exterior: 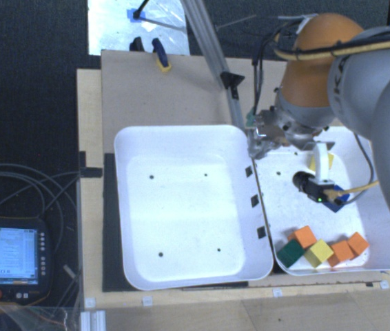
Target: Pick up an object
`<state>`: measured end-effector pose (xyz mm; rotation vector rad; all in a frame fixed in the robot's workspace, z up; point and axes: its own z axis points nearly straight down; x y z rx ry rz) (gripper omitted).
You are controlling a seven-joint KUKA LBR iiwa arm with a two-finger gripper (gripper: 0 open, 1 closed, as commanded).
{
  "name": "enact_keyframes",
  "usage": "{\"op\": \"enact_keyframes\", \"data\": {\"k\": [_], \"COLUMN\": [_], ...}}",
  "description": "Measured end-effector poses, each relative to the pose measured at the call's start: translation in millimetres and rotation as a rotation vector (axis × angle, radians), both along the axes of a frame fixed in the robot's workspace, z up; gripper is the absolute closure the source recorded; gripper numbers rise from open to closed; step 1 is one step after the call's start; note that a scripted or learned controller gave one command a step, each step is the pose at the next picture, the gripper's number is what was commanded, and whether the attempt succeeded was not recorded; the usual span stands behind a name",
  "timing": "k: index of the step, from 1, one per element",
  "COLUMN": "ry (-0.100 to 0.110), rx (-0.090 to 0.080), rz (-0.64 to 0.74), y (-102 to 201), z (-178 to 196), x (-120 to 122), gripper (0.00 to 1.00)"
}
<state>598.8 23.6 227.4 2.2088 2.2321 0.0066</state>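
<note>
Camera view has the grey arm (367, 74) reaching in from the right over the far end of the right bin (388, 243), its gripper (258, 143) low by the wall shared with the left bin (122, 185); whether it is open or closed cannot be told, and nothing is visible in its grasp. Candidate objects huddle at the near end, well apart from the gripper: a green block (291, 253), yellow block (318, 252) and orange blocks (306, 236), so a pick probably means travelling toward them.
</note>
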Motion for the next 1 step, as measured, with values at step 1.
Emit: {"op": "enact_keyframes", "data": {"k": [1], "ry": [-0.001], "rx": [0.0], "rz": [0.0], "y": [47.4], "z": [-1.3], "x": [24.8], "gripper": [1.0]}}
